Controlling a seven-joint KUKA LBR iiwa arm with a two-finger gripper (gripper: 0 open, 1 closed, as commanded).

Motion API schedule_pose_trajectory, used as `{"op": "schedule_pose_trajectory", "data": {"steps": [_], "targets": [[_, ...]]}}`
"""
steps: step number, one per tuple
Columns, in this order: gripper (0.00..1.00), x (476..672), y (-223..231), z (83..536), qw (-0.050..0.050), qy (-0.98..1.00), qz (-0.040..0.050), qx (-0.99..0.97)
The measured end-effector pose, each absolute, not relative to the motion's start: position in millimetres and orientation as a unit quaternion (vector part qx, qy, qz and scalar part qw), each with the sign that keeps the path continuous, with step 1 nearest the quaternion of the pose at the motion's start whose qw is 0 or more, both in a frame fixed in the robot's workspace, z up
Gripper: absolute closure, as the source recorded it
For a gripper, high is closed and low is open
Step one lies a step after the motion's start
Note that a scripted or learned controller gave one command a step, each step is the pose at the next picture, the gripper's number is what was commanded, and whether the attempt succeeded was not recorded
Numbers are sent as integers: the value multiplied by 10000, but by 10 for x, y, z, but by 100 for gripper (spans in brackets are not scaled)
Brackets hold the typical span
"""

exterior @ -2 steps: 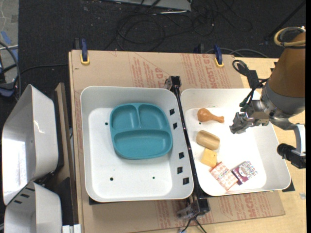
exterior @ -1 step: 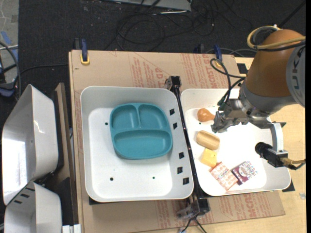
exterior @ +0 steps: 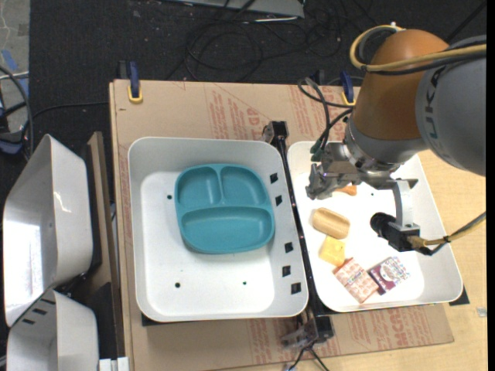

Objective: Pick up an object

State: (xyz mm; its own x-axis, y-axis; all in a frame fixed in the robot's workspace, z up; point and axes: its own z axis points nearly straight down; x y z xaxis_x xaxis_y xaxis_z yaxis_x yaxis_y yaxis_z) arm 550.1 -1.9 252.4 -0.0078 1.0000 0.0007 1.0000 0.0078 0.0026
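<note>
A: How far along are you?

B: Nothing lifted yet, I'd judge. Left to right: the teal plate lies in the left bin; the bread roll, cheese wedge and two packets lie in the right bin. My end effector hangs above the roll, upper right; I cannot tell its opening.

A: Any writing?

B: Faint red print on the table, unreadable; packet labels too small.

Open floor around teal tray
</note>
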Motion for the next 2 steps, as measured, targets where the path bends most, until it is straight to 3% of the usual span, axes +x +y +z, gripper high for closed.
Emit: {"op": "schedule_pose_trajectory", "data": {"steps": [2], "targets": [[100,5885,952,2532,3,7102,15,7040]]}}
